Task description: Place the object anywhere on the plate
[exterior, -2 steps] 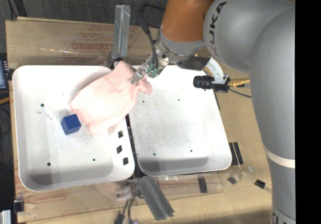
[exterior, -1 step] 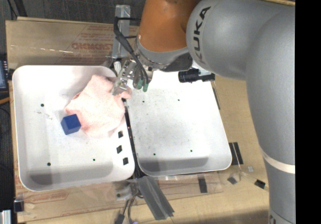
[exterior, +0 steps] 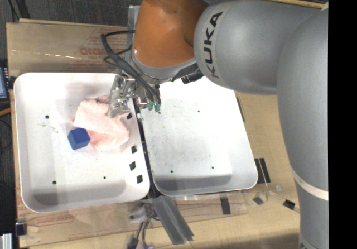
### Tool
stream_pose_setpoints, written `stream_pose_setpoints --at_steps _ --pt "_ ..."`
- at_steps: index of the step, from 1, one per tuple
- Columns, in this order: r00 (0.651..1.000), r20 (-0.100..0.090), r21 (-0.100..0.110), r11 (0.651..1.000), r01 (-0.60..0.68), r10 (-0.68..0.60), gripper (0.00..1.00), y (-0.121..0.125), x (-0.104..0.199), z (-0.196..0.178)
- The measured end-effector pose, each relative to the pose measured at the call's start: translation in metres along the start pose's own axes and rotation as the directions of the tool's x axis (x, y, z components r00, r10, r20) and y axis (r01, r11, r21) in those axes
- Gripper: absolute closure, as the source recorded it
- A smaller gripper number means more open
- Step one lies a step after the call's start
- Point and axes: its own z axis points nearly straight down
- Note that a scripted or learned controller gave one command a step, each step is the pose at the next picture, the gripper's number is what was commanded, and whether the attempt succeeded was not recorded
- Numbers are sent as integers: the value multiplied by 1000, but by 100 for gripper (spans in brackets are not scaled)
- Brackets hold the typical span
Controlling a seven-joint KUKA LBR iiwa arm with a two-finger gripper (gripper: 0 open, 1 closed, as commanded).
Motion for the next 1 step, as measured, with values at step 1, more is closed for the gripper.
stream_pose_setpoints --at_steps 1 --pt "1000 0 0 1000 0 0 0 0 0 0"
